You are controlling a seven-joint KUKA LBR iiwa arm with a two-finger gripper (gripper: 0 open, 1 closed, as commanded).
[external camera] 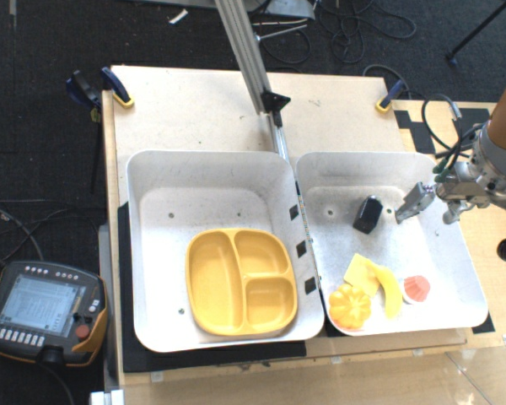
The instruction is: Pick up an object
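The right bin (pixel 337 171) holds a small black block (pixel 368 213) near its middle. Along its front lie a yellow wedge (pixel 359 270), a yellow banana (pixel 390 292), a round orange-yellow fruit (pixel 351 307) and a small red piece (pixel 416 288). My gripper (pixel 425 214) hangs over the right side of this bin, a little right of the black block and apart from it. It is open, and nothing is between its fingers (pixel 407 207).
A yellow divided plate (pixel 240 281) lies in the left bin (pixel 152 192). A slanted metal pole (pixel 246 45) rises from the ridge between the bins. Clamps sit at the bench's back corners, and a teach pendant (pixel 42 310) rests on the floor at the left.
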